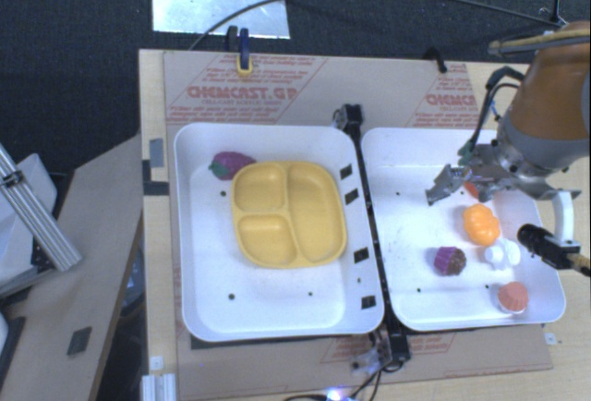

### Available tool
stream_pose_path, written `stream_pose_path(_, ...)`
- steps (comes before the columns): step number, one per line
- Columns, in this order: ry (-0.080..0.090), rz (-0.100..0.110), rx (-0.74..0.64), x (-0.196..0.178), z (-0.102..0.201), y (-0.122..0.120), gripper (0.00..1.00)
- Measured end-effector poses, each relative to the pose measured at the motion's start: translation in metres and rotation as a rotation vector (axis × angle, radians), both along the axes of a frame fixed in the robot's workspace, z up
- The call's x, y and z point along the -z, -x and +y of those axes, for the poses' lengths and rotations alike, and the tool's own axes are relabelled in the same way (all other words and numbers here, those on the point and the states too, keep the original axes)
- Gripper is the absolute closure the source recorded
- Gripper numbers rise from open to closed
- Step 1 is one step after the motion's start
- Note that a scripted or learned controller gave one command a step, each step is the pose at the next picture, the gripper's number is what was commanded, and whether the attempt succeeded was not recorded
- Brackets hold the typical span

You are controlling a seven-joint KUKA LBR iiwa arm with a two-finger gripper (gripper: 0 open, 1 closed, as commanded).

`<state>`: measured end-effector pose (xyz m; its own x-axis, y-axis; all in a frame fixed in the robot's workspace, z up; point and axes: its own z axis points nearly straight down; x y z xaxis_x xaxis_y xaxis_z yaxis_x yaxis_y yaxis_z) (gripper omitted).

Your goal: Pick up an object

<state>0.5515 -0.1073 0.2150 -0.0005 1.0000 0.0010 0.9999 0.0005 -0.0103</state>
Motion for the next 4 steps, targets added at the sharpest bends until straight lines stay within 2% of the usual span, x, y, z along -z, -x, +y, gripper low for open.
stream_pose_path(1,0.001,-0.011,-0.002,-0.006,0.000,-0.003,0.00)
stream_pose_path(3,0.000,-0.008,0.000,0.107,-0.011,-0.003,0.00)
stream_pose_path(4,0.000,-0.009,0.000,0.132,-0.010,-0.003,0.00)
